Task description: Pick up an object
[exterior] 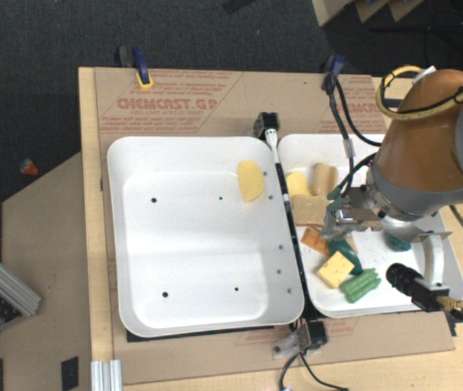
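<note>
Several pieces crowd the right bin (451,279) beneath my tool (339,228); nearest, the orange block (314,240) lies just left. Tool's state: cannot tell.

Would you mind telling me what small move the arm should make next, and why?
Probably a short, straight descent. The tool hangs over the right white bin, close above the cluster there: the orange block, the yellow sponge block and the green ridged piece. No object shows between its fingers, so nothing seems picked yet.
</note>
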Controlling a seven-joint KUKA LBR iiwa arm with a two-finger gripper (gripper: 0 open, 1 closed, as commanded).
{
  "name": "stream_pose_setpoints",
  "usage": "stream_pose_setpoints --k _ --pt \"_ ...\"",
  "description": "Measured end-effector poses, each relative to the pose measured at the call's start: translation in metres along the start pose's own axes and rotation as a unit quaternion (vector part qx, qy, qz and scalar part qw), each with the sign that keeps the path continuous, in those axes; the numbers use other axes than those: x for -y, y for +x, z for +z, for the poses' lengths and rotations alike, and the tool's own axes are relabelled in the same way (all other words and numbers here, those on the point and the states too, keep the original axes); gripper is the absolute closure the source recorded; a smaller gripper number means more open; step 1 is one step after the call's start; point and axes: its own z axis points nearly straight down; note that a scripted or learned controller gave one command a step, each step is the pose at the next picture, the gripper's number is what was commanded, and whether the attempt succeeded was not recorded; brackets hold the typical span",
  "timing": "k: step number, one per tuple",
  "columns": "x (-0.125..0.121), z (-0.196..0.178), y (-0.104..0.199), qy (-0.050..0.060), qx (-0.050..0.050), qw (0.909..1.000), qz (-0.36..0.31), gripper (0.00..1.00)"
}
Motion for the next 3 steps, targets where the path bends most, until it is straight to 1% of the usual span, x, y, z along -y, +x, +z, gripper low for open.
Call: stream_pose_setpoints --k 1,2,3 --pt "-0.132 -0.092 0.069 -0.014 0.000 0.9999 -0.002 1.00" --pt "-0.186 -0.176 0.111 -0.012 0.001 0.9999 0.001 1.00" --pt "-0.143 -0.071 0.176 0.002 0.001 1.0000 0.000 1.00"
